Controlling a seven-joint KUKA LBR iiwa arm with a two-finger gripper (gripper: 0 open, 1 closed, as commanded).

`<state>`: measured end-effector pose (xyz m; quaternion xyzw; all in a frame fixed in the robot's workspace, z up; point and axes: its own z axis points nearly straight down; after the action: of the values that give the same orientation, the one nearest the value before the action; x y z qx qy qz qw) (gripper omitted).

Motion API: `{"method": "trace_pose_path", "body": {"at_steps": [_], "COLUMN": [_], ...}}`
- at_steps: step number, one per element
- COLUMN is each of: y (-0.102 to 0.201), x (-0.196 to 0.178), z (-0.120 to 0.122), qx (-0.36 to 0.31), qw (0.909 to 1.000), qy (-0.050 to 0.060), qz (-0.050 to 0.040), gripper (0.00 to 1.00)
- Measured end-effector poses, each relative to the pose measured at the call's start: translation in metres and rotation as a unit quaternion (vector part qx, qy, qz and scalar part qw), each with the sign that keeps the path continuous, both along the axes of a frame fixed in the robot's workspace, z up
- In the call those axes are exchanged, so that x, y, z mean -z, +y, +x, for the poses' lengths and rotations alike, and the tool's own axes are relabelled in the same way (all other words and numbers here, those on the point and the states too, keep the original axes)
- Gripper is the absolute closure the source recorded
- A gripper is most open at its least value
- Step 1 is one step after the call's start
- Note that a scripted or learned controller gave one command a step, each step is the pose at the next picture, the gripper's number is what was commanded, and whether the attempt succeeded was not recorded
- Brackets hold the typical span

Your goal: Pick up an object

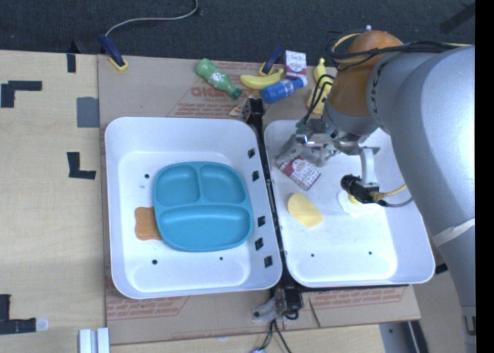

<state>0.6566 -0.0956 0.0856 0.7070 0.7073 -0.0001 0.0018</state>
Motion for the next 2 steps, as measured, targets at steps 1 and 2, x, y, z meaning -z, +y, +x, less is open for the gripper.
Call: {"method": "trace_pose_path", "body": {"at_steps": [1, 2], "y": [0.000, -0.004], "x": [0.000, 0.000], "z": [-0.006, 0.012], "qx": [0.000, -0.001], "qw": [1.0000, 1.0000], "qy": [0.000, 0.000], "qz": [0.0000, 0.0012], "gripper": [0.00, 0.00]}}
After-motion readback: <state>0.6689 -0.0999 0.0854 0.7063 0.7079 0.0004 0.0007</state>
